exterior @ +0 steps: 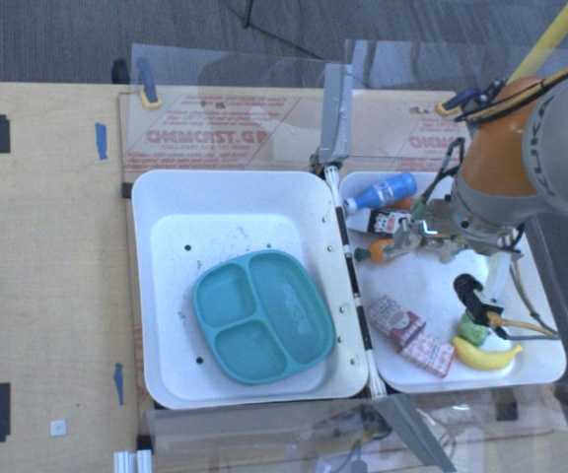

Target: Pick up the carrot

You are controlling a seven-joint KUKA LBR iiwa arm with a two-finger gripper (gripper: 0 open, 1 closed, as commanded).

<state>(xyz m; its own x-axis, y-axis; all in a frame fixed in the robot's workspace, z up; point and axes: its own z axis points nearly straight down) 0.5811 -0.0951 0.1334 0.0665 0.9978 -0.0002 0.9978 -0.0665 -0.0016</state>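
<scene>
Nearest the camera, a banana point(488, 355) lay at 5 o'clock in the right bin point(550, 363), beside red packets point(412, 335). At the bin's 9 o'clock edge sat the carrot point(375, 250), with the jaws point(398, 241) just beside it; their state could not be told. A teal tray point(262, 314) occupied the left bin point(166, 205).
</scene>
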